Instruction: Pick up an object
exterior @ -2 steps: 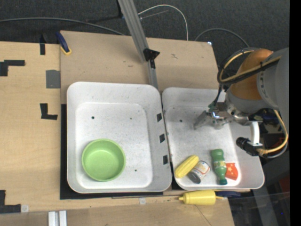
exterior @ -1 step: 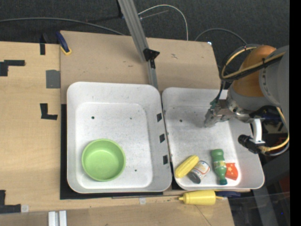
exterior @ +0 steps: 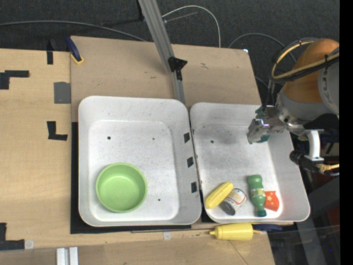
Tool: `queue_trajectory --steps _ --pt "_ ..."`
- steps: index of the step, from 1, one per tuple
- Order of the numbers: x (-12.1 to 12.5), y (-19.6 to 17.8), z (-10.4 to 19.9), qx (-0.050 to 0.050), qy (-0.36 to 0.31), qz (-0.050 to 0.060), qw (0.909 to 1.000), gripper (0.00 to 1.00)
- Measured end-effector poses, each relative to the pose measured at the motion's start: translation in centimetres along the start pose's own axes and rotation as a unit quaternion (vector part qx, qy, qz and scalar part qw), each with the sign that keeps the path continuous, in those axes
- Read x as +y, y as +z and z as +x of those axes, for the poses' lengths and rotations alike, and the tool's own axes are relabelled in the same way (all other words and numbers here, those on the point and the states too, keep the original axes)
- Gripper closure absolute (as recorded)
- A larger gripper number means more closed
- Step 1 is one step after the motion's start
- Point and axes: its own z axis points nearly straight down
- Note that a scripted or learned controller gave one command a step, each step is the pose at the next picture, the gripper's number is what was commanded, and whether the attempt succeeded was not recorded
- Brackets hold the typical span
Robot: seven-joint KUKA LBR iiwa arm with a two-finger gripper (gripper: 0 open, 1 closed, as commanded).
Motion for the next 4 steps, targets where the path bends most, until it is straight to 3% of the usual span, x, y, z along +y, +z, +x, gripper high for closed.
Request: queue_trajectory --steps 2,4 --pt "0.4 -11.6 -0.5 -0.001 0.000 -0.001 1.0000 1.00" --pt "3.6 -9.9 10.6 0.001 -0.003 0.002 1.0000 1.00"
